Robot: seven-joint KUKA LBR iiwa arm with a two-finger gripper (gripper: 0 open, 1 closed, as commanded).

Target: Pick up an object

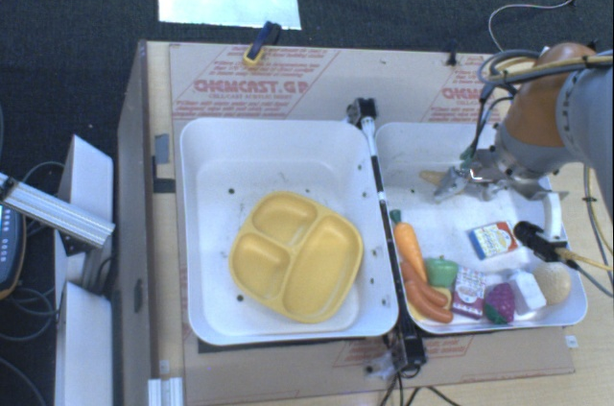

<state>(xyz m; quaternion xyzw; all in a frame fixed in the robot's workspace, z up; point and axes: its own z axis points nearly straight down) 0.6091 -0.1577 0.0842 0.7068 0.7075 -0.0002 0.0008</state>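
gripper point(459, 181) at far side of right bin point(572, 310) | finger state: cannot tell | carrot point(411, 250) lies near-left of it, long axis far-to-near

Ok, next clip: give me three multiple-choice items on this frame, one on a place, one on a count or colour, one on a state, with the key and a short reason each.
1. Where does the yellow divided plate lie?
A. In the left bin
B. In the right bin
C. On the bare bench

2. How many compartments does that plate have?
A. Two
B. Three
C. Five

3. How does the gripper stand with respect to the toys?
A. It is lifting the toy carrot
B. It is pressing on the small carton
C. It is over the far part of the right bin, apart from the toys

Key:
1 A: the plate rests alone on the left bin's floor.
2 B: two smaller sections sit beside one larger one.
3 C: the carrot, carton and other toys cluster along the bin's near side, away from the gripper.
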